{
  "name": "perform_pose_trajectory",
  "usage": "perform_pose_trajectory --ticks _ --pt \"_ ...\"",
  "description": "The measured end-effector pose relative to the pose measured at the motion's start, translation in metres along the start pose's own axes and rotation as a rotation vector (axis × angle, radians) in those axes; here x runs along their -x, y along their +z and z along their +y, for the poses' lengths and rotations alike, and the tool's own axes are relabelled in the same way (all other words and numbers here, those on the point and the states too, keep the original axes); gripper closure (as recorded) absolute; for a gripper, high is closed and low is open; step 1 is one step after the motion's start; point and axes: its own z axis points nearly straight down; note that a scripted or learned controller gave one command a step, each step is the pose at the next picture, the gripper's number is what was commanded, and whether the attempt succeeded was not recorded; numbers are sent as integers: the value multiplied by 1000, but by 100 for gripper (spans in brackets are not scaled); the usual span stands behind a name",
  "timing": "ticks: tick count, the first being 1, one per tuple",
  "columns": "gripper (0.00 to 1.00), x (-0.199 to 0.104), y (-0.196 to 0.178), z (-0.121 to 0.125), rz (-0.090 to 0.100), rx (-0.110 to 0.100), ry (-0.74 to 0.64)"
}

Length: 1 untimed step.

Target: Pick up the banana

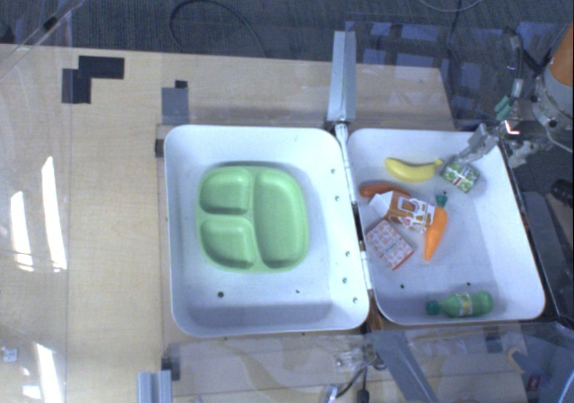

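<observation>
We are seeing the arm [549, 91] reaching in from the right edge, its wrist sitting above the top right corner of the right bin [502, 289]. The gripper [473, 152] is angling down and to the left, its tip hanging just over a small green and white packet [459, 177]; we cannot tell whether it is parted or closed. The banana [411, 169] is lying in the upper part of the right bin, yellow, gently curved, its right end almost touching the packet. It is lying free on the bin floor, just left of the gripper. Below it we are seeing a sausage [376, 188], a small orange carton [408, 210], a carrot [435, 229], a checked packet [389, 243] and a green bottle [460, 304]. The left bin [179, 213] is holding 1 green tray [254, 217] with 3 sections.
</observation>
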Motion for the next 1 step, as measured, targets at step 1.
perform_pose_trajectory --ticks 1 --pt "0 -36 141 42 1 1 -84"
